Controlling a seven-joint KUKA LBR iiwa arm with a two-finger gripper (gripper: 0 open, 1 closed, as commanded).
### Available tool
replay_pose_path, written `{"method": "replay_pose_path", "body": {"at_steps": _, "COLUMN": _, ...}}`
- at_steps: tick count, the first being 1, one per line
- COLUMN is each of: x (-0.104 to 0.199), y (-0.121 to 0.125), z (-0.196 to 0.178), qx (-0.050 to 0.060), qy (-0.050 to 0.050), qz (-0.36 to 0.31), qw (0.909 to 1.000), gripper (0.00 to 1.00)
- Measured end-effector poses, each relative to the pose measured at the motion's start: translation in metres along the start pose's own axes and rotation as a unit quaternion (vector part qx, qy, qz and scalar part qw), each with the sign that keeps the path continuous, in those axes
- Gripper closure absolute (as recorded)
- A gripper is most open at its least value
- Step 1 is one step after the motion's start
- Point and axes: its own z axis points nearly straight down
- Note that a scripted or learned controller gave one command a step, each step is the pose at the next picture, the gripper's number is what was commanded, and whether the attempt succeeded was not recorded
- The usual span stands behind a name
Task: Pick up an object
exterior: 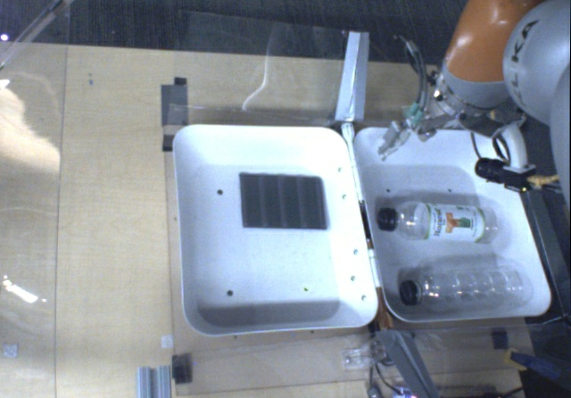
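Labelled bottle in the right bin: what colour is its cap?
Black, on the labelled bottle, seen best in the camera view.

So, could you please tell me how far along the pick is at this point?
Nothing looks picked yet: the labelled bottle and the clear bottle both lie in the right bin. The end effector sits at that bin's far edge, apart from them. Descent, grasp and lift remain.

Left bin [201, 209] bears perhaps a dark ribbed pad [284, 202].
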Motion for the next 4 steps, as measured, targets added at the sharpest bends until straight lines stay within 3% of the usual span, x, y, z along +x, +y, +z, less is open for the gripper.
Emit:
{"method": "replay_pose_path", "body": {"at_steps": 1, "x": 0.011, "y": -0.073, "z": 0.097, "qx": -0.002, "qy": -0.001, "qz": -0.061, "qw": 0.9982, "gripper": 0.0}}
{"method": "replay_pose_path", "body": {"at_steps": 2, "x": 0.011, "y": -0.069, "z": 0.084, "qx": -0.007, "qy": -0.003, "qz": -0.06, "qw": 0.9981, "gripper": 1.0}}
{"method": "replay_pose_path", "body": {"at_steps": 3, "x": 0.011, "y": -0.069, "z": 0.084, "qx": -0.006, "qy": -0.003, "qz": -0.061, "qw": 0.9981, "gripper": 0.0}}
{"method": "replay_pose_path", "body": {"at_steps": 4, "x": 0.009, "y": -0.062, "z": 0.097, "qx": -0.001, "qy": 0.0, "qz": -0.003, "qw": 1.0, "gripper": 0.0}}
